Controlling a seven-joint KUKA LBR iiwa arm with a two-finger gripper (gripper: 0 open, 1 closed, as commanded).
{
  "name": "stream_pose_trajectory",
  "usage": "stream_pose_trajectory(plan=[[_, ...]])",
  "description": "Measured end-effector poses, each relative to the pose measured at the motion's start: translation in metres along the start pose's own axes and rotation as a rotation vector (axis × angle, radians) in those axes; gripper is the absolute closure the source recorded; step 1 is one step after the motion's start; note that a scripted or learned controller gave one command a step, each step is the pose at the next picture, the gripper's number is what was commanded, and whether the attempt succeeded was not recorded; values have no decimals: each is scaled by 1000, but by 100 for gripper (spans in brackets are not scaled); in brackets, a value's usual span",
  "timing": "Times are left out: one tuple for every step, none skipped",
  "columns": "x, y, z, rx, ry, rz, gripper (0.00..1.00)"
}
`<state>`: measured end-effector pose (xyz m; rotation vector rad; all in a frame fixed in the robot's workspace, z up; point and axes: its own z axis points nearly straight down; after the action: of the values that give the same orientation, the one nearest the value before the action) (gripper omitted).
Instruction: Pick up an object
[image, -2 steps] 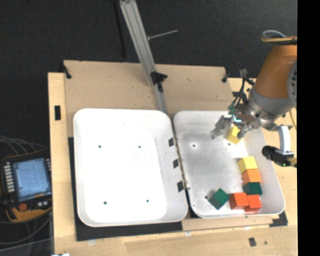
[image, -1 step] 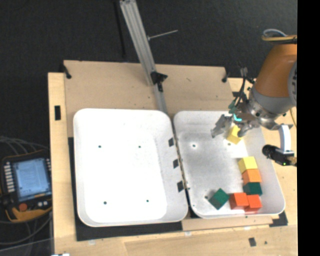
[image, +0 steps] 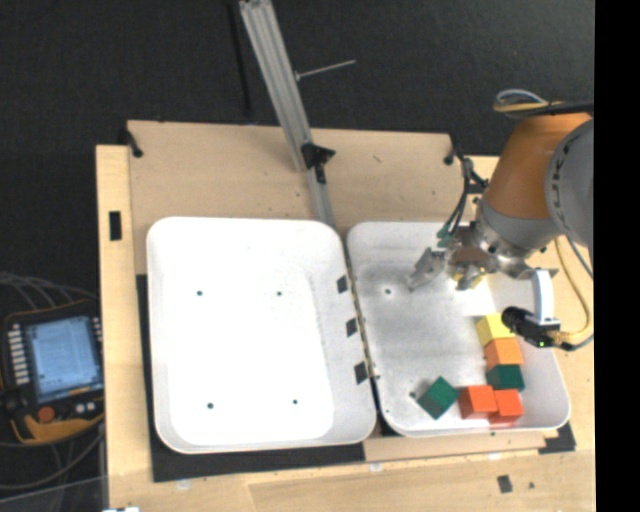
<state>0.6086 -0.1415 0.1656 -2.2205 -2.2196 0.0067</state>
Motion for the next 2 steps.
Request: stream_pose_trajectory(plan=[[-5, -1, 42, -1, -1, 1, 0], [-7, -1, 69, -5, -1, 2, 0]])
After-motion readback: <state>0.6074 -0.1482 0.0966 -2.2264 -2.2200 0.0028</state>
